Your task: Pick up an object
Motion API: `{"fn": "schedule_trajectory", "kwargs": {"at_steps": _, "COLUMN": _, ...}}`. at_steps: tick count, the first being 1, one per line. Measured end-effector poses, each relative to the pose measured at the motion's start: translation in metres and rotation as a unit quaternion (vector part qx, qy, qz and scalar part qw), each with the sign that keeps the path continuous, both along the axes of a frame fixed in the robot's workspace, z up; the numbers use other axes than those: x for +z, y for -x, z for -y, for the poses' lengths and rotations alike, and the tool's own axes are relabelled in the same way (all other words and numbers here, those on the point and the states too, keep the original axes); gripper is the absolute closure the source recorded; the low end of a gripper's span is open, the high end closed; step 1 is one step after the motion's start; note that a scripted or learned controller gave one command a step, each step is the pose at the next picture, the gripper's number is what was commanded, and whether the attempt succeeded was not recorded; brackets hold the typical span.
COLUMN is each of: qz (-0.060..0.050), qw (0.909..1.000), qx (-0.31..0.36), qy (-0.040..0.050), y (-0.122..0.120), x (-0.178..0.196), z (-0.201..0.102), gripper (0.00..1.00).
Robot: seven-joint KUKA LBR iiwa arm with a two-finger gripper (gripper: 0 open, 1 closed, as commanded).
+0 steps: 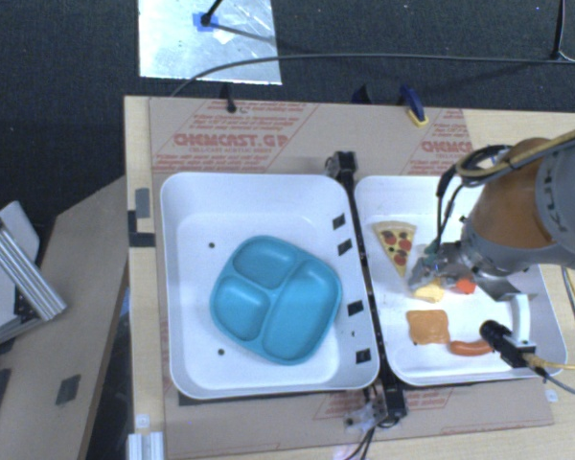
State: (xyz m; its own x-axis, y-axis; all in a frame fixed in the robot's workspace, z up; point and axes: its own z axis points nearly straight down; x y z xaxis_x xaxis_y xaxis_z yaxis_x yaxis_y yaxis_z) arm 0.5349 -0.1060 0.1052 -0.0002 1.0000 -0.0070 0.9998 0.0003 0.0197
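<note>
Right bin (pixel 556 338) is the reference: shallow white plastic, rounded corners, glossy. At its near wall lies a red-orange sausage (pixel 467 347), smooth and cylindrical, with a flat toast-like slab (pixel 427 327), orange-brown and roughly square, just left of it. Mid-bin, a pale yellow chunk (pixel 429 293) sits just above the slab. The gripper (pixel 439 268) is down at that spot, grey metal, touching or just over the chunk, a small red piece (pixel 465 286) at its right side. Cannot tell if the claw is apart or together; the wrist blocks it. Nothing visibly clamped. Toward the bin's far-left corner lies a pizza slice (pixel 396 242), a flat triangle with red dots, just left of the gripper. Arm (pixel 517 209) crosses the bin's right side, rounded shell, orange band. Left of the bin, touching it, is a second white bin (pixel 187 257) holding a blue compartment tray (pixel 275 298), matte, rounded-square, tilted.
</note>
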Motion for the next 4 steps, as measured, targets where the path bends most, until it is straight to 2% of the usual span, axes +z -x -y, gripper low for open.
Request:
{"fn": "schedule_trajectory", "kwargs": {"at_steps": 1, "qz": -0.007, "qw": 1.0, "qx": 0.001, "qy": -0.0029, "y": 0.003, "x": 0.061, "z": 0.007, "gripper": 1.0}}
{"fn": "schedule_trajectory", "kwargs": {"at_steps": 3, "qz": -0.006, "qw": 1.0, "qx": 0.003, "qy": -0.0027, "y": 0.0, "x": 0.168, "z": 0.007, "gripper": 1.0}}
{"fn": "schedule_trajectory", "kwargs": {"at_steps": 4, "qz": -0.009, "qw": 0.9999, "qx": 0.005, "qy": -0.004, "y": -0.006, "x": 0.164, "z": -0.054, "gripper": 1.0}}
